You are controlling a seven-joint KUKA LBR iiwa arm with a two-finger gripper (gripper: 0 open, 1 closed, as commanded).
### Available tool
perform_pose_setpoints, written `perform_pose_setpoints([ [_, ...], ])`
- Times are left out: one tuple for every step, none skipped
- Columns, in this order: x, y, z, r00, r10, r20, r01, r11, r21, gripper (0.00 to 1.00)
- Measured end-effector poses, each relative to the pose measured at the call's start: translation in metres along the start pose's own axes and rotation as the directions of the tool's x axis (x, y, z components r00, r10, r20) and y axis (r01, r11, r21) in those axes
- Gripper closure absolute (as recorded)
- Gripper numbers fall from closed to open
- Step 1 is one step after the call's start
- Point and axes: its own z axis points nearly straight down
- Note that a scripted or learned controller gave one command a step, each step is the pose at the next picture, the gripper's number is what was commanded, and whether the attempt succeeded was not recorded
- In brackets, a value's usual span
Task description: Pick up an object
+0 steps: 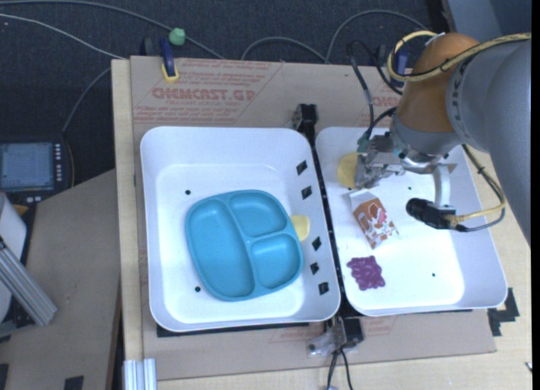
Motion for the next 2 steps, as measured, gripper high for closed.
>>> perform_pose_setpoints([
  [-0.004, -0.001, -0.044, 1.0, 0.001, 0.003, -0.001, 1.0, 0.0, 1.0],
  [-0.007, 0.009, -0.094, 1.0, -0.001, 0.003, 0.001, 1.0, -0.002, 1.0],
])
